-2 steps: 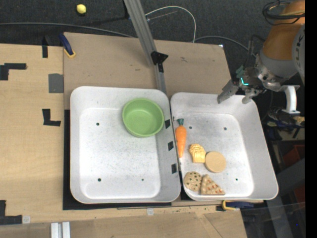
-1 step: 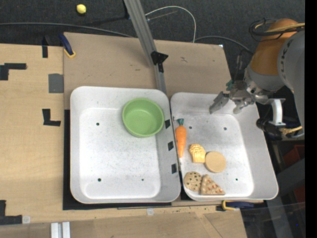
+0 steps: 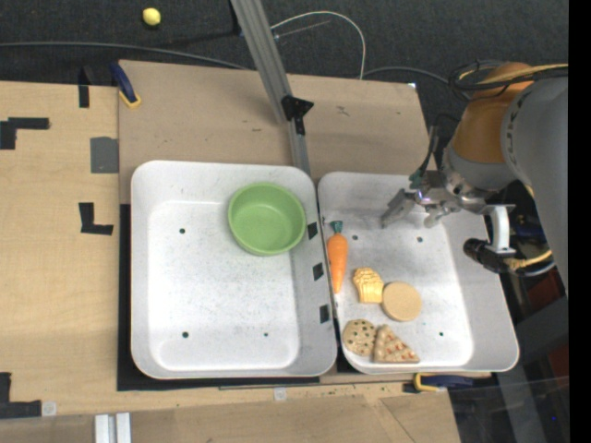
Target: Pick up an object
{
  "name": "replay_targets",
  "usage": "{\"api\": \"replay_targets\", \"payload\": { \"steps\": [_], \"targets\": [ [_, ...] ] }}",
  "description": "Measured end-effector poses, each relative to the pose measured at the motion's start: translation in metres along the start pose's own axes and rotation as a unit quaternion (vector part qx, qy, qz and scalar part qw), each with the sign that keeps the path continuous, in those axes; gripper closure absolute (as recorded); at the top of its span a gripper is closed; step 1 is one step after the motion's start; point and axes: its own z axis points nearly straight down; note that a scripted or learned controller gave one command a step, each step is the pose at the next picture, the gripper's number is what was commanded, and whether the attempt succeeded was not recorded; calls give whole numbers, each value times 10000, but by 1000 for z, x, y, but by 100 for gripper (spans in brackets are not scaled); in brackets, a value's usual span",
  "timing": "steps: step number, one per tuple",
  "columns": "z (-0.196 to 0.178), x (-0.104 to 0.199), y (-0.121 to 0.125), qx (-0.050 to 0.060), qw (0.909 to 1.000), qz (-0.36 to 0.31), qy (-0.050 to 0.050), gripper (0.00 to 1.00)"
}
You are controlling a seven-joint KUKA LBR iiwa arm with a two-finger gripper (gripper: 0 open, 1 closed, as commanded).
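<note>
Gripper [image 3: 406, 209] looks open with nothing between the jaws, hanging over the right bin [image 3: 480, 330]. Carrot [image 3: 337, 261] sits off to its lower left, the cookie [image 3: 402, 301] below it.

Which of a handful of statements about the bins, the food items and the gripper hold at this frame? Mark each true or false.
1. The green bowl sits in the left bin. True.
2. The carrot lies in the left bin beside the bowl. False: it lies in the right bin, along its left wall.
3. The gripper holds the carrot. False: nothing shows between its fingers, and it is over the upper part of the right bin, apart from the carrot.
4. The round tan piece lies next to the yellow piece. True.
5. All the food items are in the right bin. True.
</note>
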Motion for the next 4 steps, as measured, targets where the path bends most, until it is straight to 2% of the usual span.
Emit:
{"api": "replay_targets", "payload": {
  "steps": [1, 2, 3, 4],
  "targets": [
    [27, 1, 0, -14, 10000, -3, -5, 0],
    [15, 2, 0, -19, 10000, -9, -5, 100],
    [-30, 7, 7, -47, 10000, 0, -1, 100],
    [-79, -1, 4, -48, 10000, 3, -6, 100]
  ]
}}
